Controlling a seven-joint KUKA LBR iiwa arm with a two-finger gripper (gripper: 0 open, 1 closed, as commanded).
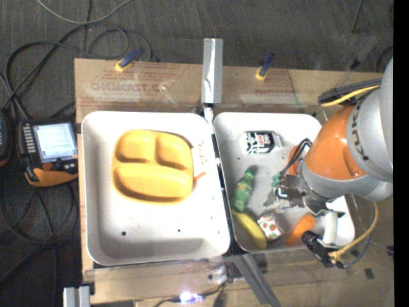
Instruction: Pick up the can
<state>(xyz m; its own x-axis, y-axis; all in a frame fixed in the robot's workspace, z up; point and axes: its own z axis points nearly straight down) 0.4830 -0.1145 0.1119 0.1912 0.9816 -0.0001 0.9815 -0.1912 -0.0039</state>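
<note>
A black-and-white can (259,141) lies on its side near the far edge of the right bin (313,121). My gripper (282,194) hangs low over the middle of that bin, in front of the can and well apart from it. It sits between a green bottle (243,187) on its left and the orange wrist band on its right. Nothing shows in its grasp.
A banana (250,230), a small red-and-white container (270,226) and an orange carrot-like piece (299,229) crowd the right bin's near edge just below the gripper. The left bin (102,235) holds a yellow divided tray (154,165). The arm's body covers the right bin's right side.
</note>
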